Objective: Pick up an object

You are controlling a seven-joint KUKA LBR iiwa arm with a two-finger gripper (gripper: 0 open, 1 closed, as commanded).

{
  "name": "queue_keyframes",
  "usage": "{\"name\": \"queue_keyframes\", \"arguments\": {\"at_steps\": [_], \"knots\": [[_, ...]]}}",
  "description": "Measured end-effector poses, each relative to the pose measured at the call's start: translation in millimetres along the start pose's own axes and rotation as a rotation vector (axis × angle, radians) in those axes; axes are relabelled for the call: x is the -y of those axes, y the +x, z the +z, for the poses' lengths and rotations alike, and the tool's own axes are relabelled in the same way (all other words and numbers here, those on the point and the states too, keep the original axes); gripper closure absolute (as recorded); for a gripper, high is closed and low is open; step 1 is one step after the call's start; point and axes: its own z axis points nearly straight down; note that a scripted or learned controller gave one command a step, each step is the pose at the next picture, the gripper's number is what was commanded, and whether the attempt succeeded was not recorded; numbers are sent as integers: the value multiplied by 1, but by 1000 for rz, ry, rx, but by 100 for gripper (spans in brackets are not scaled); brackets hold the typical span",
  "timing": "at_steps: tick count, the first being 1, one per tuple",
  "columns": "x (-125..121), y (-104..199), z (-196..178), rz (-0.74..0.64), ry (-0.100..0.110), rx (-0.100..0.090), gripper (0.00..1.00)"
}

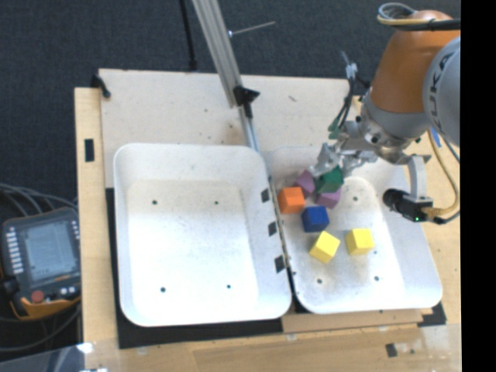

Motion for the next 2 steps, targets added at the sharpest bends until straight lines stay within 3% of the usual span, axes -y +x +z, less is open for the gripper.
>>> {"name": "queue_keyframes", "arguments": {"at_steps": [2], "knots": [[-32, 110, 11, 0, -1, 0, 100]]}}
